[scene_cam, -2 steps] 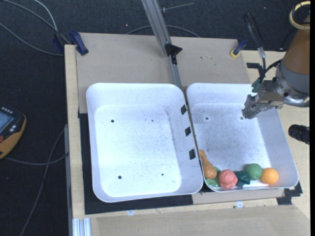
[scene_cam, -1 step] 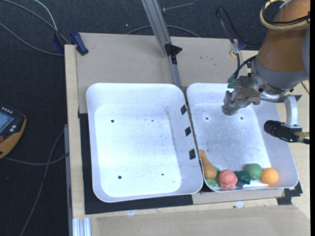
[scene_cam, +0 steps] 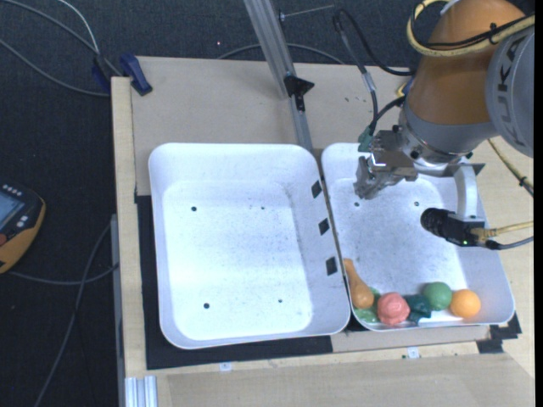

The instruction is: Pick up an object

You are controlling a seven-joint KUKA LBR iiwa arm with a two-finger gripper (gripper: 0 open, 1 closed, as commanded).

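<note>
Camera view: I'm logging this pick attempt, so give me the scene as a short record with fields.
gripper: over the far part of the right bin, nothing visible between its fingers
right bin: objects bunched along its near edge
objects, left to right: orange carrot-shaped piece, pink ball, teal piece, green ball, orange ball
left bin: white, beside the right bin
off the bench: orange-and-black handheld device at the left edge

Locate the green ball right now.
Green ball lies in the right bin, near its front edge, between a pink ball and an orange ball.
</note>
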